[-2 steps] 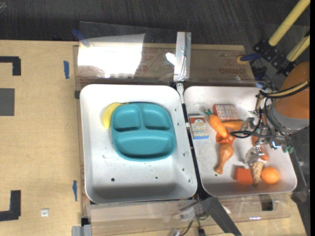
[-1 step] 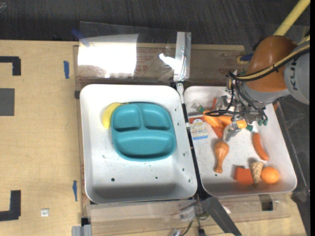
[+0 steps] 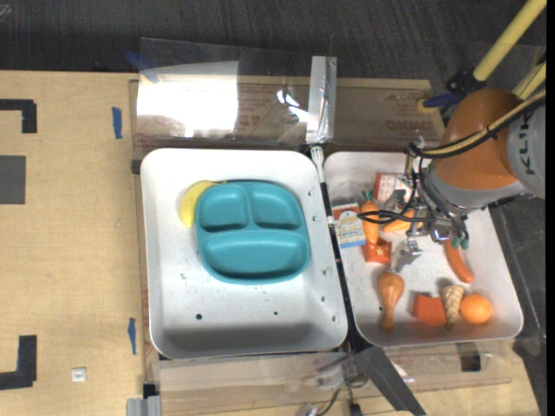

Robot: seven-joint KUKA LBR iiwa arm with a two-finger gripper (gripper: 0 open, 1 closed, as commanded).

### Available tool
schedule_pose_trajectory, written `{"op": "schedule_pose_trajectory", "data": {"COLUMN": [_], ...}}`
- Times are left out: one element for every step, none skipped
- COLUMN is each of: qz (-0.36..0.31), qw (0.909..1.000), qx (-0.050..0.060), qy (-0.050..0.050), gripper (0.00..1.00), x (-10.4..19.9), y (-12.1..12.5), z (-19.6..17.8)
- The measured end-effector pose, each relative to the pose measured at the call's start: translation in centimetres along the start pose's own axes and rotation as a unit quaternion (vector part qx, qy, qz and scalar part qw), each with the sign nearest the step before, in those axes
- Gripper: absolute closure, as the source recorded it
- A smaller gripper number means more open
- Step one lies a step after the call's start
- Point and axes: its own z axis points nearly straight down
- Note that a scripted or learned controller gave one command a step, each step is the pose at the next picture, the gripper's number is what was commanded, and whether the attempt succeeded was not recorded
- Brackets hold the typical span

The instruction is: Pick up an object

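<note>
The left bin (image 3: 165, 319) serves as landmark. A teal divided plate (image 3: 251, 230) lies inside it, toward its far half. A yellow object (image 3: 189, 199) peeks from under the plate's left edge. Beyond the bin stands a clear plastic sheet (image 3: 225, 102) against cardboard.

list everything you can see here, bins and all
left bin: 1, white, left half of the bench
divided plate: 1, teal, in the left bin
yellow item: 1, partly under the plate's left edge
right bin: 1, white, beside the left bin
drumstick toy: 1, tan, right bin
orange ball: 1, right bin's near right corner
carrot-like piece: 1, orange-red, right bin
small cartons: a few, right bin's left side
gripper: 1, grey, over the right bin
</note>
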Motion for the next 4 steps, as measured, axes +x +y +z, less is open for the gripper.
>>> {"op": "schedule_pose_trajectory", "data": {"qz": [0.04,0.116,0.165,0.221], "qw": [0.9992,0.9932,0.9863,0.9754], "qx": [0.0,0.003,-0.001,-0.002], "qy": [0.0,0.001,0.001,0.0], "gripper": [0.0,0.0,0.0,0.0], "x": [-2.6,-2.6,-1.8,0.5], "y": [0.3,1.6,2.3,2.1], "z": [0.1,0.1,0.0,0.0]}}
